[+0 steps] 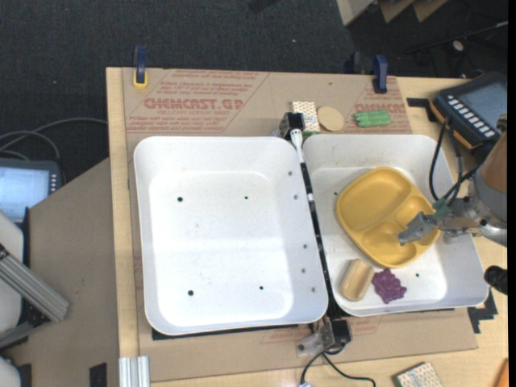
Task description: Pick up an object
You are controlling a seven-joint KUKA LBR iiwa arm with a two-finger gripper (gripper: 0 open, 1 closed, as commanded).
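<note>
I see the end effector (415, 230) reaching in over the right bin (322, 156), its dark fingers (419, 226) down at the near right part of the yellow dish (379, 212). I cannot tell whether they are spread or closed, nor whether they grip the dish's rim. The dish sits tilted in the middle of the right bin. Just in front of the dish lies a tan cylinder (355, 279), and beside that, touching or nearly so, a purple grape cluster (389, 285). Behind the right bin, on the bench (201, 103), I see a round tan disc (330, 118) and a green piece (372, 119). The left bin (226, 232) adjoins the right bin.
</note>
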